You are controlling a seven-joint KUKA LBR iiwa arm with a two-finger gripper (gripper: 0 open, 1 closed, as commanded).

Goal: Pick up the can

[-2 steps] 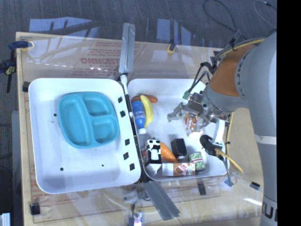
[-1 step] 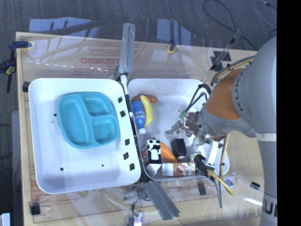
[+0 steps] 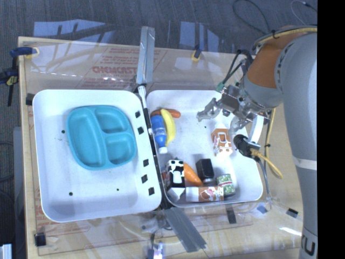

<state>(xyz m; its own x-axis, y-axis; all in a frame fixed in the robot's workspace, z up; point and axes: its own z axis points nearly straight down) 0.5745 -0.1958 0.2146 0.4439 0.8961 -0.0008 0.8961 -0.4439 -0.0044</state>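
The grey arm (image 3: 304,117) comes in from the right edge, its orange band (image 3: 267,66) at the far right above the wrist. The wrist bends down and leftward — the gripper (image 3: 221,120) hangs at the right side of the scene, its two fingers (image 3: 206,112) spread well apart with nothing between them.

The divided tray (image 3: 102,136) lies in the left bin (image 3: 48,198). In the right bin (image 3: 188,102), the bottle (image 3: 158,133) lies beside the banana (image 3: 169,128) near the left wall, and the can (image 3: 211,193) lies along the front wall.
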